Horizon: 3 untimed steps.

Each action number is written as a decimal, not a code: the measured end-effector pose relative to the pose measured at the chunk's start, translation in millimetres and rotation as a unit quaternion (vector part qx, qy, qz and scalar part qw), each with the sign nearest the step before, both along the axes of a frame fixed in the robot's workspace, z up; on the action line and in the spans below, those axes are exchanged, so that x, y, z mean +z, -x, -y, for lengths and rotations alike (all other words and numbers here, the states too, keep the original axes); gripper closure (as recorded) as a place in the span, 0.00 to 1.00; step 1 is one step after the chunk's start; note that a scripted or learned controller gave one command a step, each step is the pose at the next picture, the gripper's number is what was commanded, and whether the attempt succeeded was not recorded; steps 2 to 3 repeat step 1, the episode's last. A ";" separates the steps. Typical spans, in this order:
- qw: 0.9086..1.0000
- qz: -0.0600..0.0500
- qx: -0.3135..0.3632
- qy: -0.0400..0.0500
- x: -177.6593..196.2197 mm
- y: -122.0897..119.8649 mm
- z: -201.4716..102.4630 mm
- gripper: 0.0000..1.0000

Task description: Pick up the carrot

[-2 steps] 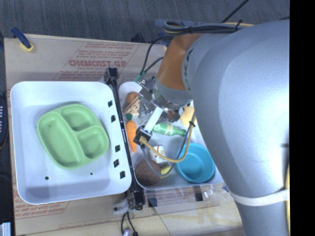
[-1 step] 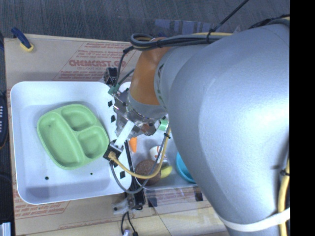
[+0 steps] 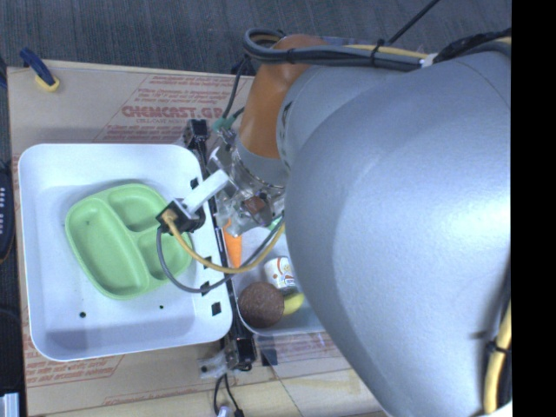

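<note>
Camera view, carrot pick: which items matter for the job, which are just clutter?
Job:
- slim orange carrot, in the right white bin just under the wrist
- two-finger gripper, above the carrot; fingers hidden

Lying about:
- pale green divided plastic tray in the left white bin
- round brown ball-like thing
- small white labelled container

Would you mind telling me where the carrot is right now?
In the camera view the carrot sits at the left edge of the right bin, just below the gripper and above the brown round object.

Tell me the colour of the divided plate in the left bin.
Light green; the divided plate shows clearly in the camera view.
</note>
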<state>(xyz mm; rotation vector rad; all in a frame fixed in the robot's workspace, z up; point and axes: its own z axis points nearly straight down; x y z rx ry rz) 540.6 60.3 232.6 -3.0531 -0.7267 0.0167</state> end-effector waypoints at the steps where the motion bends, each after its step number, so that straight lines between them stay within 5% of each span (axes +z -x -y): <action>1: 1.000 -0.002 -0.011 0.000 -43.3 51.3 71.6 1.00; 3: 1.000 -0.002 -0.011 0.000 -43.3 51.3 71.6 1.00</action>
